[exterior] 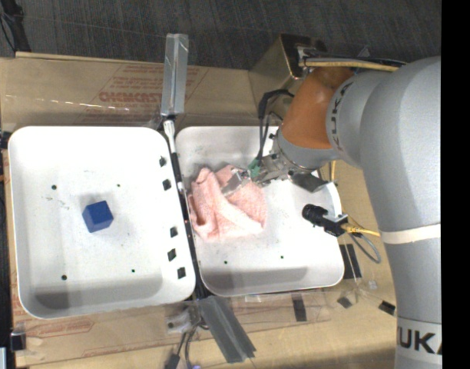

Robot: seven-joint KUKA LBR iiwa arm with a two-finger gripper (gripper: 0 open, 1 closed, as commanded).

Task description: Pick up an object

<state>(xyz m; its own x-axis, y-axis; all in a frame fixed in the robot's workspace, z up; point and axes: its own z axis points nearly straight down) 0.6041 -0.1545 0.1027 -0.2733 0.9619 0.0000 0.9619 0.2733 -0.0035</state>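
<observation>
Pink cloth point(226, 204) is seen crumpled in the right bin point(296, 271), toward its left wall; it is judged soft, light and limp. The pincer point(239, 181) is set at its upper folds, though its opening cannot be told. A raised fold would best be pinched.

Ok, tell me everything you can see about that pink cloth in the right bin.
The pink cloth is a soft, pale pink fabric with lighter, whitish folds, lying crumpled in a loose heap, not spread flat. It rests on the floor of the right bin, in its left half, close to the divider wall between the two bins. The gripper is down at the heap's upper middle, against the fabric; whether it has pinched any cloth cannot be told. Nothing else touches it.
</observation>
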